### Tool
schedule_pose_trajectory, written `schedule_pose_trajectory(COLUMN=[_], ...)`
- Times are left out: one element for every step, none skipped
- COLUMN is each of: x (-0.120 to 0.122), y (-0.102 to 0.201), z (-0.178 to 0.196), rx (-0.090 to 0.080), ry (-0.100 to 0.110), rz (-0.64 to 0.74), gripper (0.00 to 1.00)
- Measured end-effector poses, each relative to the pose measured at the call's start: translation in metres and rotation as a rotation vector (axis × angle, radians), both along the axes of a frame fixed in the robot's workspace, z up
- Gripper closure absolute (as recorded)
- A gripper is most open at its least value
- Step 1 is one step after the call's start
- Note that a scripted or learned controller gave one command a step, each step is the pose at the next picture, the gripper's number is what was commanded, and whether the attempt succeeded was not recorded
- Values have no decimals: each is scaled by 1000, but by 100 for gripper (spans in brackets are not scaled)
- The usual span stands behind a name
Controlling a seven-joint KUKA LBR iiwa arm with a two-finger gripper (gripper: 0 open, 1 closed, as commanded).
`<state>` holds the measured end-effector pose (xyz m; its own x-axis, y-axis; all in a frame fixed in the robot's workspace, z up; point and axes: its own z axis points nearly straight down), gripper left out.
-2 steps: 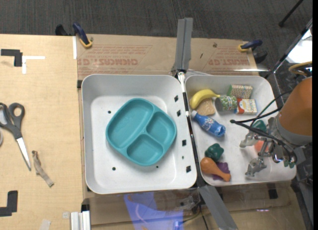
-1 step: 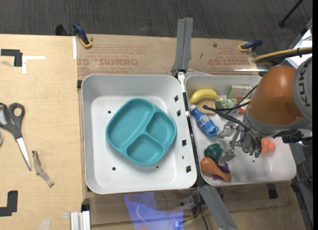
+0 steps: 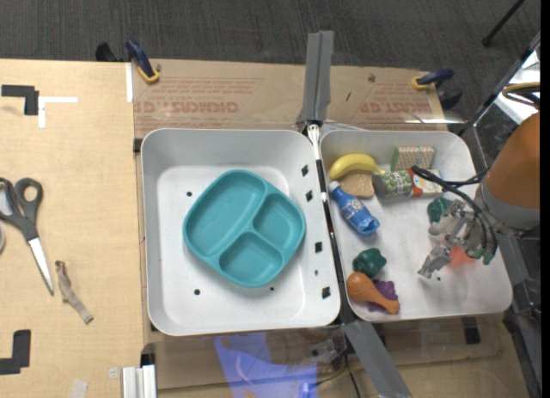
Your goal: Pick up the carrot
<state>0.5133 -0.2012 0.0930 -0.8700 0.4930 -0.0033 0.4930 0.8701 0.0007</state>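
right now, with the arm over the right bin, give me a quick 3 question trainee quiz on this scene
1. True or false: the teal plate lies in the left bin.
2. What lies just left of the gripper along the bin's near side? A. scissors B. the carrot C. a clamp
3. Name the yellow item by the blue bottle.

Key: 1 true; 2 B; 3 the banana.

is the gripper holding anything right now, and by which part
Cannot be told: the gripper is low in the right bin, apart from the carrot.
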Motion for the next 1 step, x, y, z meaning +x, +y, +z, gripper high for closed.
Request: schedule_pose_trajectory(x=[23], y=[83], z=[-1], rx=[1], ry=[1], rz=[45], gripper=[0])
